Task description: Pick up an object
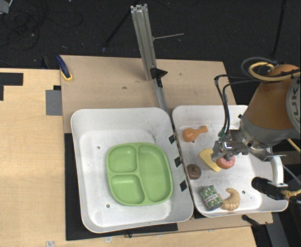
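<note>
I'm looking down on a robotics lab bench: a bare plywood board [191,81] carrying two shallow white plastic bins [83,138], an upright aluminium extrusion post [142,40], and loose black cables [37,19] across the dark floor.

- Even overhead light; the two white bins [88,138] are bright, nearly washed out at centre.
- Top of the frame is dark, grainy floor.
- Shadows are soft and short.
- Slight softness overall; small objects at lower right lack detail.
</note>
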Controlling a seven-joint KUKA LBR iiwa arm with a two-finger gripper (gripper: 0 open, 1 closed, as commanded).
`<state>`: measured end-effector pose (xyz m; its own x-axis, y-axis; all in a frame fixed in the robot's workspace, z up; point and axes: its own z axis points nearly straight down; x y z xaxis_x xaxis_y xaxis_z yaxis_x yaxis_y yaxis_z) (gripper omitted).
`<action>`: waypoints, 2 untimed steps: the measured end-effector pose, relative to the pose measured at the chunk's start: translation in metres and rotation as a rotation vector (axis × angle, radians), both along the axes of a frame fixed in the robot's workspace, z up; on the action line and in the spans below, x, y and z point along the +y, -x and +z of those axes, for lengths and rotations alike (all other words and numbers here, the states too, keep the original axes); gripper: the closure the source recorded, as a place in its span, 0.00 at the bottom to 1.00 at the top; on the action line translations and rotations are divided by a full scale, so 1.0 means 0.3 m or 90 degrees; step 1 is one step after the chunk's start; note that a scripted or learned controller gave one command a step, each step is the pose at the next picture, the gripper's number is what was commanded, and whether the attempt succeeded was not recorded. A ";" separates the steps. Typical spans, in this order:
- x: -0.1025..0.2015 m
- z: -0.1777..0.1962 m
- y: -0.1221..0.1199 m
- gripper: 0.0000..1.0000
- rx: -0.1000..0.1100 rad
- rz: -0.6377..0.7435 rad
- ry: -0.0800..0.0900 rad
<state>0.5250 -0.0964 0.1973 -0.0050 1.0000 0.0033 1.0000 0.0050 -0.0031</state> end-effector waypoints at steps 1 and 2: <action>0.156 0.022 -0.011 1.00 -0.001 0.000 0.000; 0.325 0.075 -0.059 1.00 -0.001 0.000 0.001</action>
